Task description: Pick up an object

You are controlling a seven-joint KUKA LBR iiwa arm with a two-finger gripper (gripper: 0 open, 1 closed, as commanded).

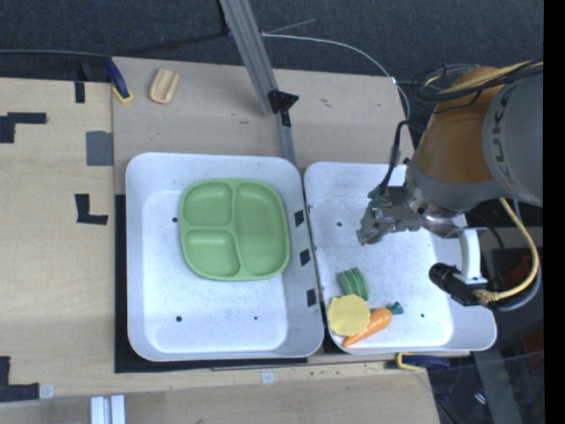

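Nearest us, in the right bin's (441,329) front left corner, we see a round yellow piece (348,313) touching an orange carrot (374,321), with a ribbed green vegetable (353,283) just behind. We see the hand (369,230) over the bin's middle, well apart from them; its grip we cannot tell.

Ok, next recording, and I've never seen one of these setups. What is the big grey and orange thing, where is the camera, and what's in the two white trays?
The grey and orange thing is a robot arm, reaching in from the right. Its gripper hangs over the right bin, with nothing visibly held. One fixed camera looks down on the bench at a slant. The left bin holds a green divided plate. Near the right bin's front corner lie a small green vegetable, a yellow piece and a toy carrot, close together.
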